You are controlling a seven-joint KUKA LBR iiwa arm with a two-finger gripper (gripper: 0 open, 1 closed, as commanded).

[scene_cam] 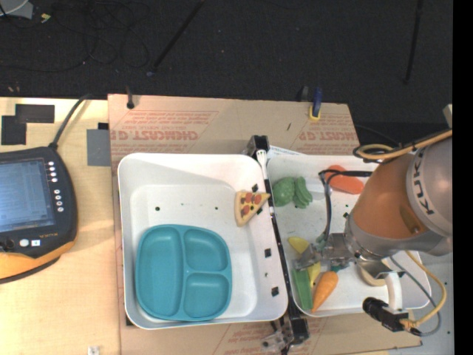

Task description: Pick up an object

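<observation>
Approach step: gripper (314,256) low in right white bin (347,161), finger state can't tell. Orange plastic carrot (325,290) at its 6 o'clock; next, centre and close.

1. The teal divided plate (183,272) lies in the left bin (148,176); a toy pizza slice (250,205) leans at its right wall.
2. The gripper (314,256) hangs low in the right bin (310,308), beside a toy carrot (324,291) and green lettuce (291,192).

Grey arm (414,198) from the right, bent low, tool (314,254) pointing left.
</observation>
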